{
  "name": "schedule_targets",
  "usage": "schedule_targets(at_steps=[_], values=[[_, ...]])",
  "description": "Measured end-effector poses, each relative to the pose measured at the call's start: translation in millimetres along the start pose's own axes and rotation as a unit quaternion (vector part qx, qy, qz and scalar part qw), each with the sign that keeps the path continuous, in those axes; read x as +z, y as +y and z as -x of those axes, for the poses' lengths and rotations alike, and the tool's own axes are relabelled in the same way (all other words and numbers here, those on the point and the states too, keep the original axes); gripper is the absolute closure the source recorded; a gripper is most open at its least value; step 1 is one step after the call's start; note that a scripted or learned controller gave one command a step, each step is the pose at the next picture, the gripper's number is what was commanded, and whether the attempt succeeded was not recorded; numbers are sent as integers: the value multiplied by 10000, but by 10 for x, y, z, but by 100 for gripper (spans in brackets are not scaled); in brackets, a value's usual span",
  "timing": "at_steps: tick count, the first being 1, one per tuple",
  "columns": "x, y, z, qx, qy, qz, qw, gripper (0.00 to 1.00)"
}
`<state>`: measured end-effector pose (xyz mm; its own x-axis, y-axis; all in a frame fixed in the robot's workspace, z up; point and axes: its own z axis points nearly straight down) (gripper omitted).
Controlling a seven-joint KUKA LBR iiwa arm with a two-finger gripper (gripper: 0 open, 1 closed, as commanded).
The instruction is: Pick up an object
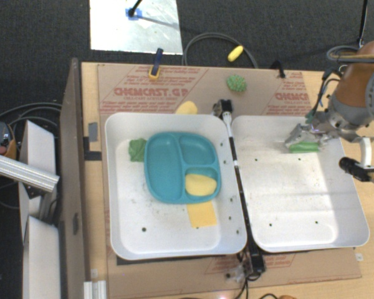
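The surface [168, 89], covered with printed cardboard, carries two shallow white bins side by side so that objects can be moved within the arm's reach. The left bin [128, 229] is crowded: a teal divided tray [168, 167] is laid flat in its middle, with a yellow rounded piece [200, 184] seated in the tray's lower right compartment. A flat yellow slab [202, 215] is lain just below the tray, touching or slightly tucked under its edge, and a green leafy piece [136, 149] is wedged against the tray's left side.

The right bin [305, 217] is mostly bare, which leaves the approach open. The arm [358, 89] is brought in from the right and lowered over that bin's upper part, where the claw [305, 136] is set low over a small green object [304, 146], the likely target. The object is seen at the claw's tips, near the bin's back wall. Whether the claw is released or clenched cannot be told at this resolution; a grasp is possibly being attempted, but no hold is confirmed.

Outside the bins, a green knobbly item [237, 83], a yellow piece [186, 108] by the left bin's rim, and another yellow item [235, 53] are left on or beyond the cardboard, well apart from the claw. Nothing is placed in the way besides the back wall nearby.
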<state>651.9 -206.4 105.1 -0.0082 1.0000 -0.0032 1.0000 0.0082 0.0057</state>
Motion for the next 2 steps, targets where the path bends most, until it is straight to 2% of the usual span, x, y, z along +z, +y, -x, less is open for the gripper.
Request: schedule_targets(at_steps=[1, 2], values=[[-410, -708, -420, 32, 19, -26, 10000, 100], [-765, -560, -1172, -12, 16, -6, 10000, 100]])
